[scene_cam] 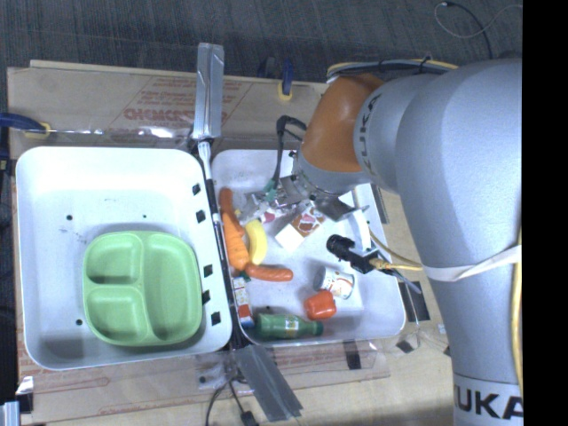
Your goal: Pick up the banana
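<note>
We hover the gripper [286, 195] over the right bin [382, 327], finger state untellable, approaching the banana [256, 241] lying left, beside the carrots [234, 238].

We see our arm [444, 158] as a thick, smooth grey tube with rounded joints. An orange band [333, 131] wraps it above the wrist. A thin pale seam line crosses the big grey body lower down. White letters reading "UKA" [486, 404] sit at its base. A dark cable [288, 140] loops beside the orange part.
</note>
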